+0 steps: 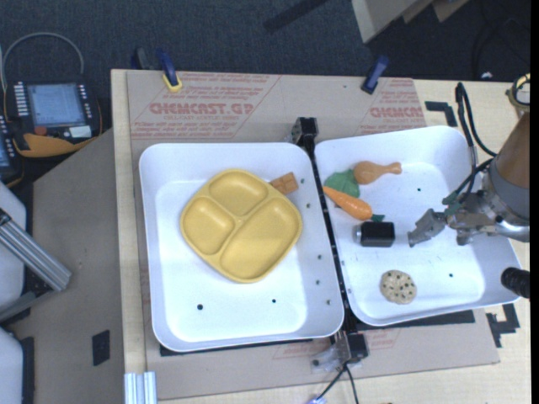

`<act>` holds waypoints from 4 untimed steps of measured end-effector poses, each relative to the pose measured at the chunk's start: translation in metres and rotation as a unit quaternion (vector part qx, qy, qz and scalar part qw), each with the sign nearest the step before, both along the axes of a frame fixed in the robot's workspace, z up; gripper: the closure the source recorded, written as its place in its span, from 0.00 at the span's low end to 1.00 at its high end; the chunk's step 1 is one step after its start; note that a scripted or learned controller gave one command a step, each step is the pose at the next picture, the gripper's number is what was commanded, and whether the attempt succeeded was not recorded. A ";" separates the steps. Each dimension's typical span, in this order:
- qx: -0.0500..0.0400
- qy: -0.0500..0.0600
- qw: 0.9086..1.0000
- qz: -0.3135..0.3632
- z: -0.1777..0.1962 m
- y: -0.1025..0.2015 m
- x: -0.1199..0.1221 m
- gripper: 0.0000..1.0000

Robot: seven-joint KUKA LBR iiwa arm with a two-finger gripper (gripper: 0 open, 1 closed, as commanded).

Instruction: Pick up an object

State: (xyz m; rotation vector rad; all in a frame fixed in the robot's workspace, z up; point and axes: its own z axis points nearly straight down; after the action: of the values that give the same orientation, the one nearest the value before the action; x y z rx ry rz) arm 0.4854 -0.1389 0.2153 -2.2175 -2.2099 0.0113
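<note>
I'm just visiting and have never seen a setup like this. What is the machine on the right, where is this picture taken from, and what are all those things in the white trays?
One camera above the bench looks down at a slant. From the right reaches a robot arm; its gripper hangs over the right bin, with nothing visibly held. In that bin lie toy foods: a carrot, a green leaf, a chicken drumstick and a cookie, plus a small black block. The left bin holds a yellow divided plate and a small brown piece by the plate's edge.
</note>
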 end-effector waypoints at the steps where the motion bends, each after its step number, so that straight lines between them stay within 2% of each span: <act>1: -0.001 -0.006 1.000 0.002 0.005 0.000 0.003 0.00; 2: 0.000 -0.003 1.000 0.001 -0.056 -0.004 -0.003 0.00; 3: -0.001 -0.004 1.000 0.001 -0.116 -0.004 0.003 0.00; 4: -0.001 -0.007 1.000 0.000 -0.126 -0.006 0.004 0.00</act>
State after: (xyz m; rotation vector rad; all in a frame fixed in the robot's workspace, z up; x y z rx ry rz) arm 0.4893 -0.1447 0.0893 -2.2239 -2.2184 -0.0012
